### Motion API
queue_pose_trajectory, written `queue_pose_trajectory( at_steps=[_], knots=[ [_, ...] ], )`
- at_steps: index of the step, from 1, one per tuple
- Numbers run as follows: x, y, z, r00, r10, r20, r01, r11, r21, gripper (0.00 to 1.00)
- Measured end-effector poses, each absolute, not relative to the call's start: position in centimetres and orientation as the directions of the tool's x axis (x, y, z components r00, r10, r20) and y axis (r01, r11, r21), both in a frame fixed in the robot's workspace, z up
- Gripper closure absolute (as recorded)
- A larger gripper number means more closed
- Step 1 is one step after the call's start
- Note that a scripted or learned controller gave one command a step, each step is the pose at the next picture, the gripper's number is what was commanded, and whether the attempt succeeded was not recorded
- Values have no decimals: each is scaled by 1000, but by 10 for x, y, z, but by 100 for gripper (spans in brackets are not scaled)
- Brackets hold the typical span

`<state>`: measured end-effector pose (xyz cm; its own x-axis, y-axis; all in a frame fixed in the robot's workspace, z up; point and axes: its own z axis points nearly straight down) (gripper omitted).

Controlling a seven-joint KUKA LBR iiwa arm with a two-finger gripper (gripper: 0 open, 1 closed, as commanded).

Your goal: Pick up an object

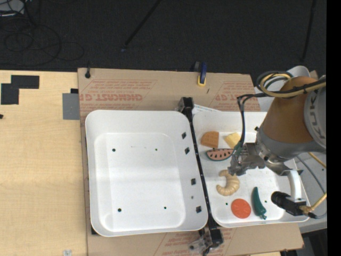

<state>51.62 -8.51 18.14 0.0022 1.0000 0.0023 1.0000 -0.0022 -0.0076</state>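
End effector (pixel 238 164): seen just beside the croissant (pixel 228 184); grip state cannot be told. Right bin (pixel 216 204): side beyond croissant hidden by arm (pixel 287 116).

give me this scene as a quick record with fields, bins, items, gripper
left bin: no items seen inside
right bin: six small items
far row: orange-brown wedge, yellow wedge, watermelon slice
near row: croissant, red disc, green piece
gripper: over right bin, between watermelon slice and croissant
held: cannot tell
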Motion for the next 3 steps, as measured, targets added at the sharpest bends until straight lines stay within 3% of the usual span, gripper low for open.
queue_pose_trajectory(
  at_steps=[1, 2, 3],
  knots=[
    [484, -202, 175, 6, 1000, -1, 1000, -6, -4, 100],
    [596, -98, 143, -5, 1000, 0, 1000, 5, 3, 100],
    [547, -130, 137, 1, 1000, 1, 1000, -1, -6, 100]
  ],
)
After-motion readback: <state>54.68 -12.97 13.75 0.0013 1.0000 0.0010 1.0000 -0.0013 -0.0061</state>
